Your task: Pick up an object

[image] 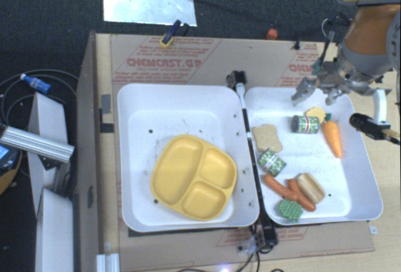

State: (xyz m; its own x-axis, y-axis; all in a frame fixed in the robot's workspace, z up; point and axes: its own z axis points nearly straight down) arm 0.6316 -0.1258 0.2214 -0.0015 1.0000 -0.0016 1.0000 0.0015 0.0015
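Observation:
My gripper (318, 93) hangs open above the far edge of the right bin (363, 202), its two grey fingers spread, nothing between them. Just below it in the bin lie a small green-labelled can (305, 125) on its side, a yellow cheese-like piece (316, 114) and an orange carrot (333, 138). Further toward the front lie a slice of bread (266, 137), a green-and-white can (272, 162), a thin orange carrot (276, 187), a hot dog bun (311, 187) with a sausage (301, 195) beside it, and a green patterned piece (289, 209).
The left bin (135, 139) holds a yellow divided plate (193, 175). A black clamp (238, 80) sits at the far end of the divider between the bins. A black fixture (369, 125) juts over the right bin's right rim. Cardboard (207, 57) lies under both bins.

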